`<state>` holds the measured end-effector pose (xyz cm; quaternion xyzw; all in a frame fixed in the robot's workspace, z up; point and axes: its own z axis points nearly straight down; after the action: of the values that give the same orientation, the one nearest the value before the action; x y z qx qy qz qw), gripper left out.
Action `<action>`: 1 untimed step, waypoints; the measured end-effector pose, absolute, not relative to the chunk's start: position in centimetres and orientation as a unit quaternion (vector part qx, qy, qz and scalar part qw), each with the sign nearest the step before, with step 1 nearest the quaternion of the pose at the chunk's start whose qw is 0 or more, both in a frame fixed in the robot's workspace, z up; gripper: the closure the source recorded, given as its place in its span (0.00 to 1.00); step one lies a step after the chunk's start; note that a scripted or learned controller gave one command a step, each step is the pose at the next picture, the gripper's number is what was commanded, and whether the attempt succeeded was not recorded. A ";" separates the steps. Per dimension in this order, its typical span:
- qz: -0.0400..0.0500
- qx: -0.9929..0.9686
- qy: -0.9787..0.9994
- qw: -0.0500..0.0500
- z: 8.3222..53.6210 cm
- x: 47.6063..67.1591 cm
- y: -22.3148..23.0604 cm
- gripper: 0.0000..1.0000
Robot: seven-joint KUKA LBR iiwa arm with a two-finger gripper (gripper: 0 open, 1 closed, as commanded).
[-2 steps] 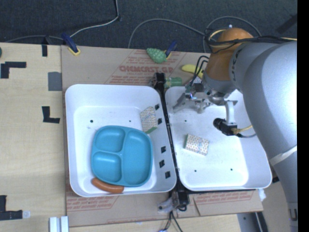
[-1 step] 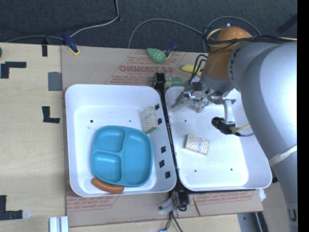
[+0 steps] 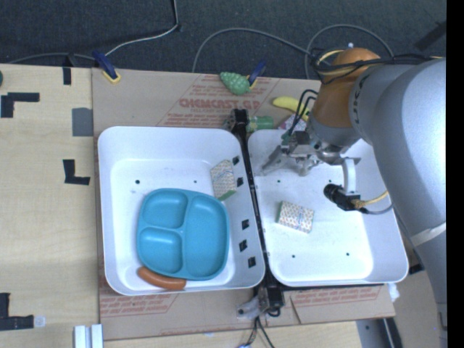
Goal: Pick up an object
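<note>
Right, my claw (image 3: 290,159) hangs over the right bin (image 3: 377,256) | fingers spread, holding nothing | sponge (image 3: 296,216) just below, ungrabbed | pick all ahead

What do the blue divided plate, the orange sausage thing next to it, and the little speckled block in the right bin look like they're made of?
Blue divided plate: likely molded plastic, smooth with a soft sheen and rounded compartments.
Orange sausage: probably toy plastic or rubber, uniform color and slightly glossy.
Speckled block: seems like sponge or foam, matte and dotted, with soft edges; hard to tell for sure.
</note>
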<state>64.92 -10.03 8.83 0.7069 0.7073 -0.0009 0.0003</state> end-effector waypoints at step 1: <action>0.000 0.707 0.708 0.000 10.1 66.8 -9.9 0.00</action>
<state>66.82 -9.86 10.07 0.7067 0.7075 0.0000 0.0000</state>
